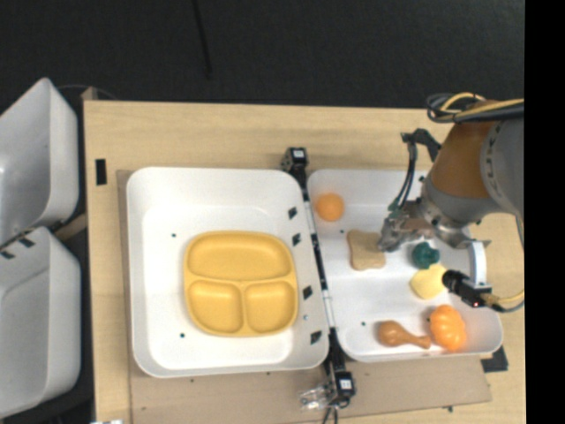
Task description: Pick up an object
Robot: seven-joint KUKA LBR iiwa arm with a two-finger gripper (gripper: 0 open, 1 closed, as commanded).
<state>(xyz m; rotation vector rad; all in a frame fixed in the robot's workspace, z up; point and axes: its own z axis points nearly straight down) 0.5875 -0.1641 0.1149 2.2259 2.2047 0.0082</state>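
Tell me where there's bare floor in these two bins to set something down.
Left bin: a bare strip runs all around the yellow divided tray, widest along the far wall. Right bin: one open patch between the tan slice and the drumstick-shaped toy. The gripper, teal piece, pale yellow piece and orange pumpkin-like toy crowd its right side.

Left bin (pixel 150 237): a yellow divided tray (pixel 240 281) takes the centre, open floor all round it. Right bin (pixel 353 325): orange ball (pixel 329 207) far left, tan block (pixel 365 249) mid, teal piece (pixel 425 255), yellow piece (pixel 429 283), orange gourd (pixel 448 327) and brown drumstick (pixel 402 334) crowd the near right. Open floor near left.
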